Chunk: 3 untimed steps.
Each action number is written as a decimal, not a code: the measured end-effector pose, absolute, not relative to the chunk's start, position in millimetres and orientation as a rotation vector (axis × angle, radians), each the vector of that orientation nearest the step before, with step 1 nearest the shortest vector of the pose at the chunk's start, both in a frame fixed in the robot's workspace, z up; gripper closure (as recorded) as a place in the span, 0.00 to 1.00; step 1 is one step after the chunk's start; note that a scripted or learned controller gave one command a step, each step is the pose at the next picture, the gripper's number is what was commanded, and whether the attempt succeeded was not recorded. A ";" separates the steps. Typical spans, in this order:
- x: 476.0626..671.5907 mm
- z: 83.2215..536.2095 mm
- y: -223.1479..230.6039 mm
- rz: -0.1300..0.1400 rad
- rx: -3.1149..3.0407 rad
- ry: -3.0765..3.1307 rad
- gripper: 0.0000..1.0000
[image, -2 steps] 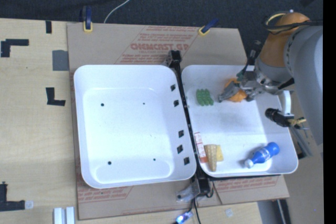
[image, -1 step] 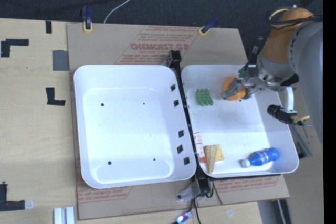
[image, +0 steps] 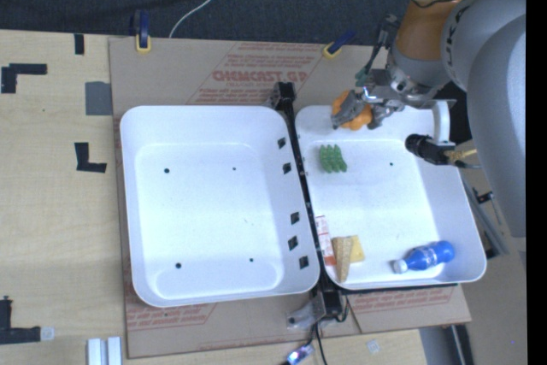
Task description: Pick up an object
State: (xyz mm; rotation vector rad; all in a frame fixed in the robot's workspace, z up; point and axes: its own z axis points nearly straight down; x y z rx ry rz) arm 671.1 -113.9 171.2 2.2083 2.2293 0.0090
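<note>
Orange obj [image: 353, 111] between fingers [image: 369, 95], lifted

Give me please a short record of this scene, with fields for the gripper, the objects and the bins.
gripper: over the far edge of the right bin, at the orange object
orange object: at the gripper's tips; a firm hold cannot be confirmed
green object: right bin, far left part
tan packet: right bin, near left corner
blue bottle: right bin, near right, lying on its side
right bin
left bin: beside it
</note>
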 end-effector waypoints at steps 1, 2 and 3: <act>611.4 120.9 -99.9 -0.010 2.227 2.228 1.00; 627.4 188.1 -17.9 0.007 2.210 2.231 1.00; 636.6 212.1 79.9 0.006 2.209 2.236 1.00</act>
